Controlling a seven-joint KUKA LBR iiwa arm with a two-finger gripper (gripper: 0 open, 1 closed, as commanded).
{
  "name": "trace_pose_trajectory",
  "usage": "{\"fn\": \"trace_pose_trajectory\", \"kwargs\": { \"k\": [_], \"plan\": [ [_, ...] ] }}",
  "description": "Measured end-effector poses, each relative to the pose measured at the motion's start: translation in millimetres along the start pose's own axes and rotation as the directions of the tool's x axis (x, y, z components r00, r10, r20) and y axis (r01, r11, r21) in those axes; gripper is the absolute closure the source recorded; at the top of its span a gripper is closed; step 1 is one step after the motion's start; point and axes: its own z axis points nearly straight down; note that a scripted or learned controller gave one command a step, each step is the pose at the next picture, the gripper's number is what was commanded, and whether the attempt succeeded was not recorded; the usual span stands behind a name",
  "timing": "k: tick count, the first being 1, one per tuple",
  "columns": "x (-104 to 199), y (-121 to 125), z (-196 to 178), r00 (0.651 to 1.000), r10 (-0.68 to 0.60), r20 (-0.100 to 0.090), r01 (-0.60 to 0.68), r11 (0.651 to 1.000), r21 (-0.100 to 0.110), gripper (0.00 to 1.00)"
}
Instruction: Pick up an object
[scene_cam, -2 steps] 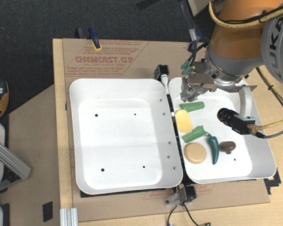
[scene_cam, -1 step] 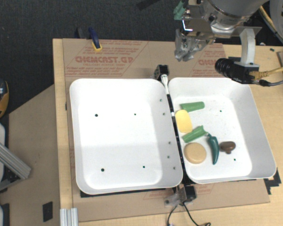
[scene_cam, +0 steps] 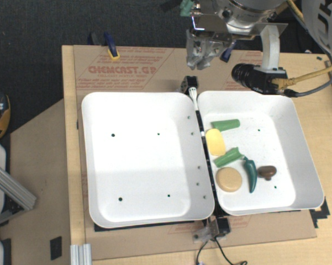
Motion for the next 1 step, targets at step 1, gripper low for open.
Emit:
{"fn": "trace_pose_trajectory", "kwargs": {
  "k": [1],
  "plan": [
    [59.6,-2.7,-32.9,1.000,-0.001,-0.001,0.001,1.000,0.000,1.00]
  ]
}}
